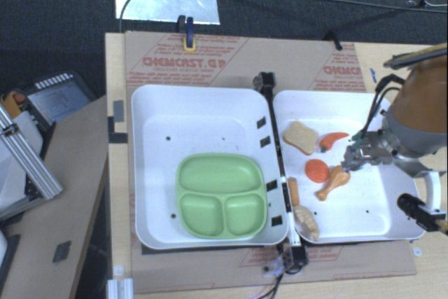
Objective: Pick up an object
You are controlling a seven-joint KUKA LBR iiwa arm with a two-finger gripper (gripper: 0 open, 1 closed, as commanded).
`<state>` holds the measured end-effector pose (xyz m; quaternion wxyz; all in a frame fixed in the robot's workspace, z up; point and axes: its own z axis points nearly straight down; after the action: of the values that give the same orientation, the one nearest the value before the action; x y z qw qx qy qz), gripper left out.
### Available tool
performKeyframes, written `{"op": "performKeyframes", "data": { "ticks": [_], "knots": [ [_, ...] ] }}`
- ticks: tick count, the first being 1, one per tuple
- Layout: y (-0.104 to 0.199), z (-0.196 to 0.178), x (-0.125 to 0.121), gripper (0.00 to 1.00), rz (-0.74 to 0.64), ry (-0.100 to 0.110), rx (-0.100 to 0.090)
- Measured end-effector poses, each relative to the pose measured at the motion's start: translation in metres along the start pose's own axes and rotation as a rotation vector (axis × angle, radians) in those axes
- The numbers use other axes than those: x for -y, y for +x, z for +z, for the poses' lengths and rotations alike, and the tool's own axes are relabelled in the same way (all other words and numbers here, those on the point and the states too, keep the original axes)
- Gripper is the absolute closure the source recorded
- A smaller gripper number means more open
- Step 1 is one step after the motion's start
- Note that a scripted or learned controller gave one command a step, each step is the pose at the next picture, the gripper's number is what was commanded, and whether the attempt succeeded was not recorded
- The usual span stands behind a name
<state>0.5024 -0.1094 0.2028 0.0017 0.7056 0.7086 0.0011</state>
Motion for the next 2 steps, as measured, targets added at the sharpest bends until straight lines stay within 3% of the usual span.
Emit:
{"op": "performKeyframes", "data": {
  "ticks": [1, 2],
  "knots": [
    [0.004, -0.044, 0.0, 1.0, -0.001, -0.001, 0.0],
    [0.047, -0.038, -0.011, 1.0, -0.004, 0.002, -0.002]
  ]
}}
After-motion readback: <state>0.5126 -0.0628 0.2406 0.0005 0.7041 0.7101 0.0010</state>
